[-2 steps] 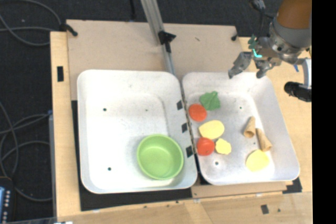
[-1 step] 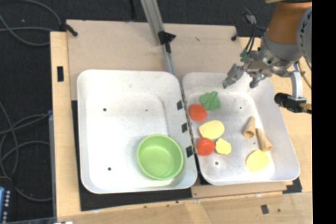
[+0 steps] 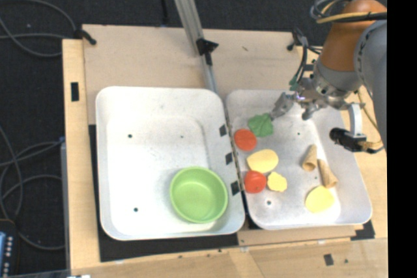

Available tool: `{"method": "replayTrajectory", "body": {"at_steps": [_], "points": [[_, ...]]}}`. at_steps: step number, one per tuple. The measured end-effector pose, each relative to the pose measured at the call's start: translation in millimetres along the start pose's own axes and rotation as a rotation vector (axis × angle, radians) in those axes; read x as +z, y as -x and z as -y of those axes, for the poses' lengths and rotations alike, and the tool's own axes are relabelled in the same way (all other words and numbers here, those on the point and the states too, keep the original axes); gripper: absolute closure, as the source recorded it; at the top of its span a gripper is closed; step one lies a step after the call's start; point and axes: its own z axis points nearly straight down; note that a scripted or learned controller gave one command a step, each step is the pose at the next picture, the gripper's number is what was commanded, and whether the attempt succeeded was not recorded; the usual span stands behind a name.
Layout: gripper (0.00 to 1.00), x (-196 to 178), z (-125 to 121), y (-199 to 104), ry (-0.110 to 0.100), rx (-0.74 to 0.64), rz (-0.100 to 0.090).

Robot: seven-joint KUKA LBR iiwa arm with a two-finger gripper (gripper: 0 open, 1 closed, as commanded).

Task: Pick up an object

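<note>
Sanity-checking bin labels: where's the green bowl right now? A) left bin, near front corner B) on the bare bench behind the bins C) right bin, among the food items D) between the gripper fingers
A: the green bowl sits in the left bin, toward its front right corner, while the gripper is over the right bin.

bench: tan board carrying two white bins side by side
metal pole: slants up from the bench's middle
cables: looping on dark floor at left
</note>
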Motion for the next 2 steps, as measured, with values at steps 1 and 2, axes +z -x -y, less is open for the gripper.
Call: {"method": "replayTrajectory", "body": {"at_steps": [1,2], "points": [[0.0,51.4,0.3,2.1,0.004,0.001,0.0],[1.0,37.1,-1.5,2.7,0.01,0.001,0.001]]}}
